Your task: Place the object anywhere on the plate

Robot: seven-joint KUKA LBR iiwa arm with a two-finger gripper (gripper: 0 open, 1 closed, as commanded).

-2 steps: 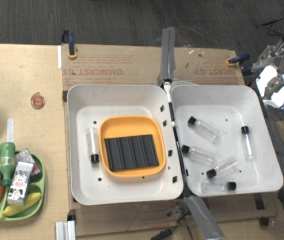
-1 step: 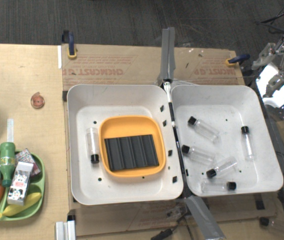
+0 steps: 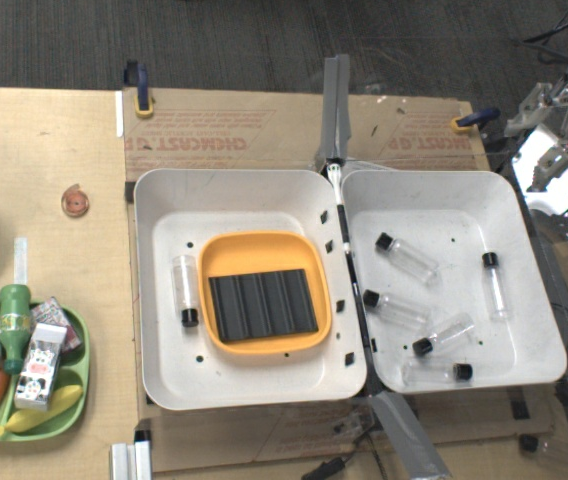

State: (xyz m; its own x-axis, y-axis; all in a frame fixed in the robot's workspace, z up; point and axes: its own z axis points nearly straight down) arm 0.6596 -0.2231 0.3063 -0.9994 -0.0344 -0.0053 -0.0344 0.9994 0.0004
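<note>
orange plate point(image 3: 264, 258) sits mid left bin point(image 3: 154, 268), a vial point(image 3: 183, 288) by its left edge; you can't tell the claw's state.

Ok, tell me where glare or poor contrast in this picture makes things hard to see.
Camera view: even overhead light with soft shadows. The clear vials in the right bin nearly vanish against the white, and their black caps mark them best. A blown-out bright patch sits at the right edge. The yellow plate and its dark ribbed insert read sharply.
</note>
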